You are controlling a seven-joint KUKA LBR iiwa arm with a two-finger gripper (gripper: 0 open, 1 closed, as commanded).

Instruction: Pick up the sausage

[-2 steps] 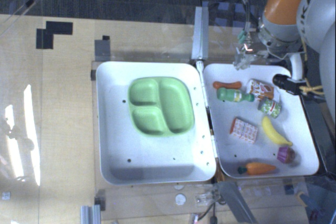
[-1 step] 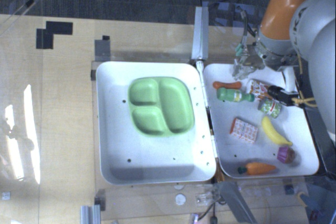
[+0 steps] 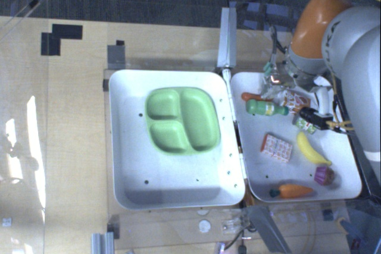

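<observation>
End effector [image 3: 275, 85], grip state unreadable, low over right bin [image 3: 351, 184] beside label-illegible green bottle [image 3: 266, 107].

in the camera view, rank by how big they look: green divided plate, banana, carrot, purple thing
1. green divided plate, by far the largest
2. banana and carrot, alike in length, too close to rank
3. purple thing, smallest

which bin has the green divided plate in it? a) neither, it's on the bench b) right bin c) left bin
c: the green divided plate lies in the left bin, while the right bin holds the banana and carrot.
</observation>
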